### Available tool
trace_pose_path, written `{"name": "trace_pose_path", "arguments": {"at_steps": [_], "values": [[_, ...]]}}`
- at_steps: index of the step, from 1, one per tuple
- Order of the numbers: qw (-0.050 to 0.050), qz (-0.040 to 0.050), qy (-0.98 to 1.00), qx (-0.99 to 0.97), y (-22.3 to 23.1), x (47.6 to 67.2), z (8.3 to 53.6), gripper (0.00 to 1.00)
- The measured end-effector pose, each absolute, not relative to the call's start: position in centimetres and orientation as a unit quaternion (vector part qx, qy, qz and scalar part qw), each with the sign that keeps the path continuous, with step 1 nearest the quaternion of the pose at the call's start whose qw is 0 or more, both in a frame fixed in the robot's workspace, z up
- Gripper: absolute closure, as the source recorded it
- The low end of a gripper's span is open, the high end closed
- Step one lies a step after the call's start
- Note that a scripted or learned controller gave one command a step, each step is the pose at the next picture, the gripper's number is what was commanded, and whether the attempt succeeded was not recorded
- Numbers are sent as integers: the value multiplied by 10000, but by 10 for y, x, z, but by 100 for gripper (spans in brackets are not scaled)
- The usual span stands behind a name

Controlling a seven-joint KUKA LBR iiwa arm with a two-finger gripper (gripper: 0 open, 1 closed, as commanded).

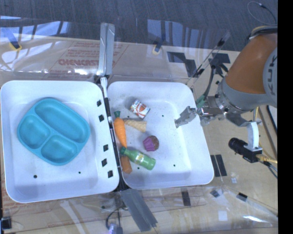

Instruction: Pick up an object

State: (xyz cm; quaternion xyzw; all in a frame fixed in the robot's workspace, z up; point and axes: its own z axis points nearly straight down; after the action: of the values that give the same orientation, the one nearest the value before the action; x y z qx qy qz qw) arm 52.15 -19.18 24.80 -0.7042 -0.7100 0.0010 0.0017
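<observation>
The right bin [195, 167] holds several objects in its left half: a small red and white can [139, 108], a pale cone [136, 125], an orange carrot [120, 132], a purple onion-like piece [151, 143] and a green bottle [138, 158] lying across a second carrot [126, 165]. My gripper [184, 117] hangs over the right side of this bin, above bare floor, well right of the objects. Nothing shows between its fingers.
The left bin [10, 179] holds a blue divided plate [53, 130]. A metal divider [106, 52] runs between the bins. The arm's orange band [254, 65] and wrist hardware sit outside the right bin's right wall.
</observation>
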Motion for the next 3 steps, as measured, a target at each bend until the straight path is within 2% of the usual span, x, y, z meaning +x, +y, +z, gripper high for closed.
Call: {"name": "trace_pose_path", "arguments": {"at_steps": [1,2,3], "values": [[20,10,-7763,-6303,-168,590,130,0],[-8,5,-7858,-6184,-106,602,93,0],[-2,8,-7872,-6167,-105,602,103,100]]}}
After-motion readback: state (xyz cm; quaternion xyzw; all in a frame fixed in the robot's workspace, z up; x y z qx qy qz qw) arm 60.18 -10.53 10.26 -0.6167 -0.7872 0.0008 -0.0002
